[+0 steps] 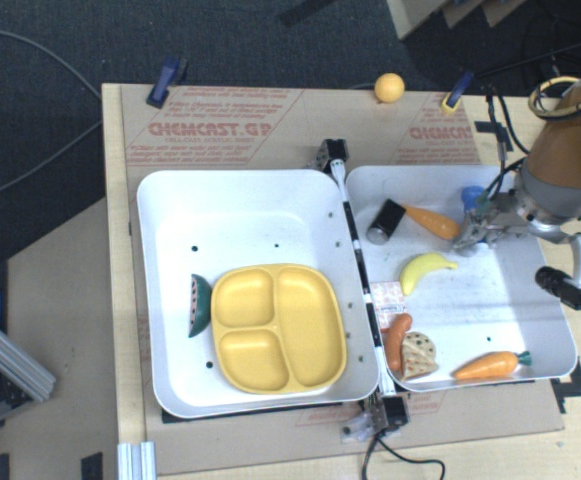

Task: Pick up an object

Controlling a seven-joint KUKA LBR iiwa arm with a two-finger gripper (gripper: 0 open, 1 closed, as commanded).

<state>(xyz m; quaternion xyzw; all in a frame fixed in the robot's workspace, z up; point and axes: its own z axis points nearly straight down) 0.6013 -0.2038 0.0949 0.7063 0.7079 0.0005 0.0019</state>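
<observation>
My pincer (470,236) hangs low in the right bin (540,303), at the tip of an orange carrot (432,221); whether anything sits in its grip I cannot tell. Taking that carrot as landmark: a black block (385,220) lies just left of it, a yellow banana (425,269) just below it, and a sausage (398,335), a cracker-like piece (419,354) and a 2nd carrot (488,366) well below it. Far left of it, a yellow 3-part tray (275,326) sits in the left bin (170,268), a watermelon slice (200,305) touching its edge.
</observation>
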